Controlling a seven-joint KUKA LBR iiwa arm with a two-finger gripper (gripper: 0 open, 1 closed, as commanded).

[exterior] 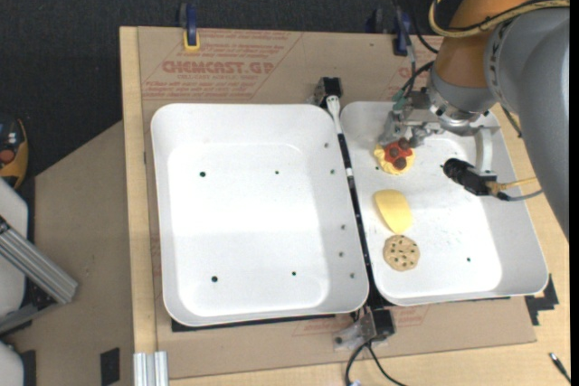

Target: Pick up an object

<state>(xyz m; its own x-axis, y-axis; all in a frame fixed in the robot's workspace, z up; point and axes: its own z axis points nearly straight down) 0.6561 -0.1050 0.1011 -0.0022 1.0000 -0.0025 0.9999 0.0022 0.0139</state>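
The right bin [507, 271] holds three small things along its left side. A red and yellow toy [396, 160] lies near the bin's far left. A pale yellow wedge [393, 210] sits below it, and a round brown cookie [401, 252] is nearest the front. My gripper [402, 140] points down at the far edge of the red and yellow toy, touching or almost touching its top. The grey arm with its orange band [470, 32] comes in from the upper right.
The left bin [181, 127] lies beside the right one, their rims meeting at a dark divider [348, 185]. A black part with a yellow cable [466, 176] hangs over the right bin, right of the toy. Brown cardboard [226, 59] lies under both bins.
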